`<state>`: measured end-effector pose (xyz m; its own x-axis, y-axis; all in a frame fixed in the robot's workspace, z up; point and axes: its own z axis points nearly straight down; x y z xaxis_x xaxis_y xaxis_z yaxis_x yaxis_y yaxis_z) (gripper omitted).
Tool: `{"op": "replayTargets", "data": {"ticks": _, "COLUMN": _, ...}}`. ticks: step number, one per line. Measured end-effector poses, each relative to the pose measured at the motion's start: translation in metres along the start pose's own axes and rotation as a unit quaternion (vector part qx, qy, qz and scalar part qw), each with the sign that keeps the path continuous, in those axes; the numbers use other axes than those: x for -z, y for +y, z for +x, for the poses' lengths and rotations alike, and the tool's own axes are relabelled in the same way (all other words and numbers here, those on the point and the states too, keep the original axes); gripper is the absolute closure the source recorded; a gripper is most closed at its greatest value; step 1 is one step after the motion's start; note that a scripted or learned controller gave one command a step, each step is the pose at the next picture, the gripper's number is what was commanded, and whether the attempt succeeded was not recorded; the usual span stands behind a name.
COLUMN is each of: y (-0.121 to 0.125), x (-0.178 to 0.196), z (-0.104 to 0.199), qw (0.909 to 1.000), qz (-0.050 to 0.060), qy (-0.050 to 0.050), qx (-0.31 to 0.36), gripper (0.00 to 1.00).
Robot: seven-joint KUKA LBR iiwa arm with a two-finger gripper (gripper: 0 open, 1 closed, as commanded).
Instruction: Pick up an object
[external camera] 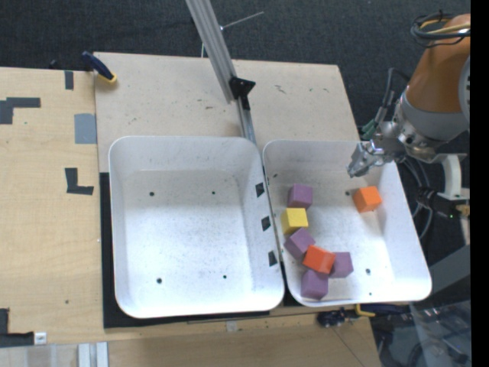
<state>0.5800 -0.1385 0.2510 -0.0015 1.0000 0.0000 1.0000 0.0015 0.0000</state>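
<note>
Hovering over the right bin's [405, 228] far right corner, the pincer [361, 165] carries nothing visible; whether it is spread or pressed together I cannot tell. Just below it lies an orange cube [367, 198], apart from its neighbours, so probably the easiest pick. Farther down and left, purple, yellow and orange-red blocks [313, 251] crowd together against the wall. Open floor surrounds the lone cube, though the rim runs close behind the pincer.

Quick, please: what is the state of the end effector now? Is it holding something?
End effector: above the right bin's far edge, near the orange block; no block seen in it; open or closed cannot be told.
</note>
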Motion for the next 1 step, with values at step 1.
{"op": "replayTargets", "data": {"ticks": 1, "y": 0.0031, "x": 0.0054, "z": 0.0542, "qw": 1.0, "qz": 0.0, "qy": 0.001, "qx": 0.003, "gripper": 1.0}}
